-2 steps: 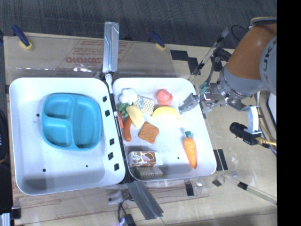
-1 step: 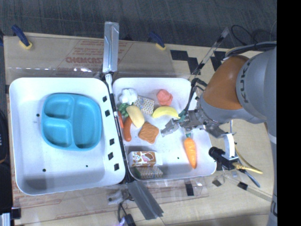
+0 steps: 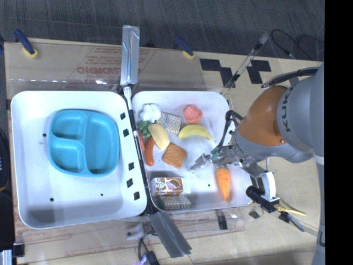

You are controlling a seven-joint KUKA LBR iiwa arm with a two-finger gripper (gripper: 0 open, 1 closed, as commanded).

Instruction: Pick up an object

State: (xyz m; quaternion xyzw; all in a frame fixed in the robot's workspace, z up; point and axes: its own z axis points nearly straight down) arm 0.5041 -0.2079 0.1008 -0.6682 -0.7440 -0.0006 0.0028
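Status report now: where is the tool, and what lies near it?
Tool low in right bin, nothing visibly held. Carrot just beside, bread piece and banana close. Nothing picked yet.

A blue sectioned tray [image 3: 84, 142] lies in the left white bin [image 3: 22, 148]; blue clamps [image 3: 26, 42] grip the bench edge

Grey arm [image 3: 287, 120] from the right, hand [image 3: 207, 160] low, pointing left.
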